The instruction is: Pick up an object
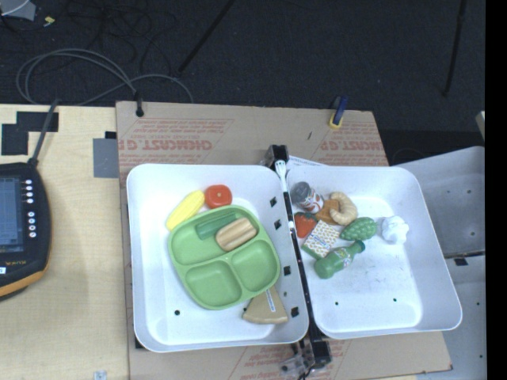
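Toys piled in right bin (396, 307), near divider: green bottle (337, 260), bagel (343, 207), checkered packet (320, 239), white ball (394, 229). Left bin (150, 307) holds green tray (226, 269) with hot dog (236, 233); banana (184, 209), tomato (218, 195) beside tray.

Even overhead light, bins (158, 182) v. bright, pic slightly soft

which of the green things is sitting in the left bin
The divided green tray. The green bottle and the bumpy green toy both lie in the right bin.
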### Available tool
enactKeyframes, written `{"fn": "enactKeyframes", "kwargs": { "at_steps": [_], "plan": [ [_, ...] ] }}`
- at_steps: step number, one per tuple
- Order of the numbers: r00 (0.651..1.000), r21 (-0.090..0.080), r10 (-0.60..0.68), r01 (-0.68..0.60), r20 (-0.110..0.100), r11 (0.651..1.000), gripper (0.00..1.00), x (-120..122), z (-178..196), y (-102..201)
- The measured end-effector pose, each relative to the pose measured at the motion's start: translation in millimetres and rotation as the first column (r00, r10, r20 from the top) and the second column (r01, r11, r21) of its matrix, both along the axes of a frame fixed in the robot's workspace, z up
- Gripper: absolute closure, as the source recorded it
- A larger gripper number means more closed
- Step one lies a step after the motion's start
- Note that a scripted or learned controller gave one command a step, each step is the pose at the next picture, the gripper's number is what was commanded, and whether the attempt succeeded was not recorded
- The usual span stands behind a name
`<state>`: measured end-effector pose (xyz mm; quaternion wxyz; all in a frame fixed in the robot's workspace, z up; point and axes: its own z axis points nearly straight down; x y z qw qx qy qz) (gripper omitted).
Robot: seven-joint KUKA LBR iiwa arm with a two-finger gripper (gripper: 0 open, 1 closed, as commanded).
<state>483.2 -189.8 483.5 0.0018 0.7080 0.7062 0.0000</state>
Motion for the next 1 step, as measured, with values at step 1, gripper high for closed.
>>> {"fn": "enactKeyframes", "kwargs": {
  "at_steps": [1],
  "plan": [
    [1.0, 0.002, 0.002, -0.002, -0.005, 1.0, 1.0, -7.2, -4.1, -16.0]
  ]
}}
